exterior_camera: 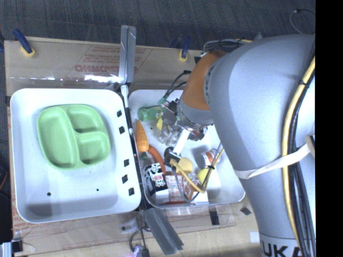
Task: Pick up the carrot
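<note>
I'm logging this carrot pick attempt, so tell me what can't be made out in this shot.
- Gripper: whether it is open or shut is unclear in the camera view; clutter hides its tips.
- Right bin: its right side is covered by the arm.
- Carrot: lies by the bin's left wall; contact with the gripper cannot be judged.
- Small items near the bin's front are too blurred to identify.

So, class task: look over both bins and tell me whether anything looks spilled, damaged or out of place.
Nothing looks spilled or damaged. The green divided plate lies flat in the left bin. The right bin is a crowded jumble: the carrot lies against its left wall among other small items, below the gripper.
</note>
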Robot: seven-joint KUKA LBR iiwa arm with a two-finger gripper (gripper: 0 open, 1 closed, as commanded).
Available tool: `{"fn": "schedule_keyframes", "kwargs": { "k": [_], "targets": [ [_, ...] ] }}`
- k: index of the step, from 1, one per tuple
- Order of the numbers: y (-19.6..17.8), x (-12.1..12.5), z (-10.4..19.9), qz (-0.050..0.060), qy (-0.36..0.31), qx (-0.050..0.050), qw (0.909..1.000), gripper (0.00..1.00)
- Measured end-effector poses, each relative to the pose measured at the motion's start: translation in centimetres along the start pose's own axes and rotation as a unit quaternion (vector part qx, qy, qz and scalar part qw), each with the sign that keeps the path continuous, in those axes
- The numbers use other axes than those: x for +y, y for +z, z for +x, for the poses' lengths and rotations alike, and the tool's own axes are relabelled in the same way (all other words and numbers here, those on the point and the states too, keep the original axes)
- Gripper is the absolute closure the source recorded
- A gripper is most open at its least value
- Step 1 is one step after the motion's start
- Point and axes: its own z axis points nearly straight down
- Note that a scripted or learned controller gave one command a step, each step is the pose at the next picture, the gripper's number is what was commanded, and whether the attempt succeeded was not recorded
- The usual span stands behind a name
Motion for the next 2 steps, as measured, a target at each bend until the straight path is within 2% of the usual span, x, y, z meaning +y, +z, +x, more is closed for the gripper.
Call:
{"fn": "schedule_keyframes", "kwargs": {
  "k": [1, 2],
  "targets": [
    [0.01, -0.01, 0.0, 0.0, 0.0, 0.0, 1.0, 0.0],
    [-0.63, -0.09, 0.07, 0.003, -0.004, -0.002, 1.0, 1.0]
  ]
}}
